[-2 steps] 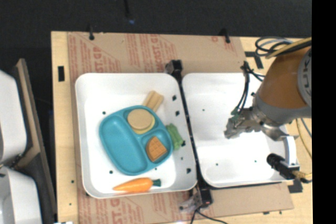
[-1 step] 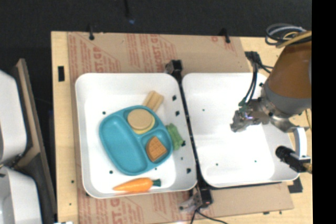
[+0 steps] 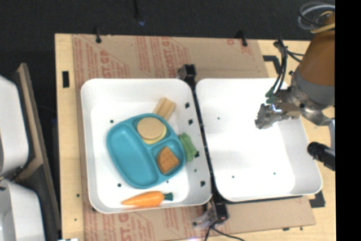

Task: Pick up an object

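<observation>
A pale wooden surface (image 3: 73, 138) against dark floor bears two white bins (image 3: 90, 121); the gripper (image 3: 265, 118) hangs over the right one, its grip unclear.

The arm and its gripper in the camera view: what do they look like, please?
The arm has an orange-brown band above a grey wrist section. Thin dark cables run down its side, and pale loops of cable sit at its top. The gripper is small, dark grey metal.

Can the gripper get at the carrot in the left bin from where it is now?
Probably yes. The carrot lies alone by the left bin's front wall, beside the blue tray, uncovered. The gripper hangs over the right bin.
</observation>
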Tool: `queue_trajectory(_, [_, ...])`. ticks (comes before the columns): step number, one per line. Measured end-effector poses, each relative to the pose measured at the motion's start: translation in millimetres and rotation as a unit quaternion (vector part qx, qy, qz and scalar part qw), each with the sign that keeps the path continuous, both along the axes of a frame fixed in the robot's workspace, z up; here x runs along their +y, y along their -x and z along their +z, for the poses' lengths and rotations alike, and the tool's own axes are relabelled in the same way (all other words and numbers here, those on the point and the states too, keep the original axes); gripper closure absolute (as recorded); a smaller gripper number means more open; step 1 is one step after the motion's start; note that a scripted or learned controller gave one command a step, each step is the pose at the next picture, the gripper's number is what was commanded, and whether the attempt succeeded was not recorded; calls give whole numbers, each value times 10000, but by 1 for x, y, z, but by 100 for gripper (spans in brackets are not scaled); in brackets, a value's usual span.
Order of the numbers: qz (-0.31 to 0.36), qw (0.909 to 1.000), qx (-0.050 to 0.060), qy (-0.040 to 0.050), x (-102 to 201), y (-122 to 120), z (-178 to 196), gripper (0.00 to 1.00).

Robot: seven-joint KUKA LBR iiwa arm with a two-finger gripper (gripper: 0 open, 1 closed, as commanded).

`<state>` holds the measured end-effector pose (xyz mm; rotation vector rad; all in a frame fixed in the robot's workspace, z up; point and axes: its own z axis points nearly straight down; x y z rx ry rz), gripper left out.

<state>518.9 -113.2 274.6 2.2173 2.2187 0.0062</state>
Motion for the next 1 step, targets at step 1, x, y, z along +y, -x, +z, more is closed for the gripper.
queue_trajectory(1, [15,10000,29,-6,48,-8,-9,100])
